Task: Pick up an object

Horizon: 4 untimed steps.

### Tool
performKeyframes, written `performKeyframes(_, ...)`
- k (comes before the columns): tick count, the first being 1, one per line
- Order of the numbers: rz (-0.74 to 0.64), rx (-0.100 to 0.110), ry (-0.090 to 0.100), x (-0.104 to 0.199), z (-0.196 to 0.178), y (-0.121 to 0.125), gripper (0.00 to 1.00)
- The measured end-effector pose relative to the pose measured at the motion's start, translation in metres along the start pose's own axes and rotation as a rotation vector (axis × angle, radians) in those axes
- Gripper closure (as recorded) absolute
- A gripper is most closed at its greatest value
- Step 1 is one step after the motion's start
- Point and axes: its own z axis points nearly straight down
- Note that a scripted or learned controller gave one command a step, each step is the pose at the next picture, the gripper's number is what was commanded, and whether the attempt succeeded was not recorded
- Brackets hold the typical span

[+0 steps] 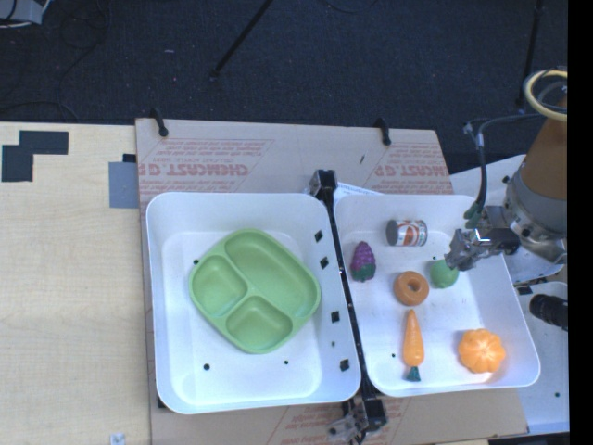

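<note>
The right bin [519, 364] holds several toy foods. A small tin can [406, 233] lies on its side near the back, with a purple bunch of grapes [362, 260] to its left. A brown donut [410, 288] sits mid-bin beside a small green round fruit [444, 274]. A carrot [412, 338] and an orange [481, 350] lie toward the front. My gripper [466, 247] hangs low at the bin's right side, directly above and right of the green fruit, touching or nearly touching it.
The left bin [176, 360] holds a green divided plate [255, 289]. A black divider [335, 276] runs between the two bins. The arm comes in over the right bin's right wall. Cardboard lies under both bins.
</note>
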Motion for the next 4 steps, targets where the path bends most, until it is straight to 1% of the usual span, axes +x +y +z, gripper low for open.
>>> performKeyframes(1, -0.003, 0.008, 0.003, 0.049, 0.019, 0.017, 1.0)
performKeyframes(2, -0.002, 0.008, 0.003, 0.096, 0.036, 0.026, 1.0)
performKeyframes(3, -0.002, 0.005, 0.001, 0.139, 0.031, 0.039, 1.0)
performKeyframes(4, -0.004, 0.006, 0.002, 0.2, 0.038, 0.056, 1.0)
